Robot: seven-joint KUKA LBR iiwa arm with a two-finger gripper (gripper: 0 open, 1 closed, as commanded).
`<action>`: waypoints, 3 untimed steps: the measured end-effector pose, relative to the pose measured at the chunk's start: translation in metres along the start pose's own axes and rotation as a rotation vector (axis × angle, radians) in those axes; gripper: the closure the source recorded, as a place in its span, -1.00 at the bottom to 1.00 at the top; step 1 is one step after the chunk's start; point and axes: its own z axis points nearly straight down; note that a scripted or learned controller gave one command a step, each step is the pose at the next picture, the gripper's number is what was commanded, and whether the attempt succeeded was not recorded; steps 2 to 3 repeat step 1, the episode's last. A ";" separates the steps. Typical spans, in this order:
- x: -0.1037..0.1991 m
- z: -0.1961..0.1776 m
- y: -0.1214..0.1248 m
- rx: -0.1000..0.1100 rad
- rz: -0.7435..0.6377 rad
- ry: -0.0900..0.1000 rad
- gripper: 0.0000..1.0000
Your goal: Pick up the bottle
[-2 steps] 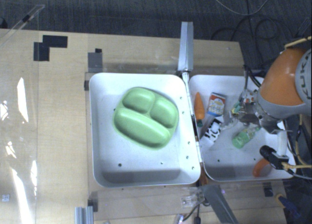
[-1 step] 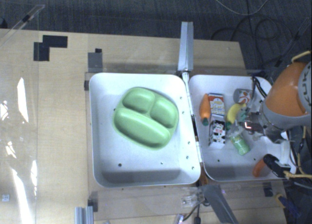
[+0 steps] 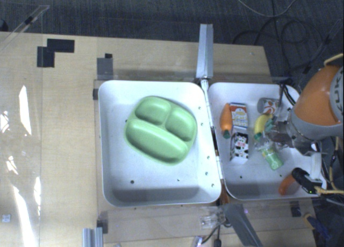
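Gripper (image 3: 275, 133) is hovering over the green bottle (image 3: 272, 157) in the right bin (image 3: 252, 189), clench unreadable, and I'm centring carefully, avoiding the banana (image 3: 260, 124).

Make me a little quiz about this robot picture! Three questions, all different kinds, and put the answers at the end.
1. True or false: the green plate lies in the left bin.
2. Which bin does the gripper hang over: A left, B right?
3. Fill in: the carrot lies beside an orange and white ____.

Key: 1 true. 2 B. 3 carton.
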 end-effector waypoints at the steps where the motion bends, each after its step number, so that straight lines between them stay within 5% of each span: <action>1: 0.015 -0.106 0.017 0.001 0.060 -0.003 1.00; 3: 0.015 -0.106 0.017 0.001 0.060 -0.003 1.00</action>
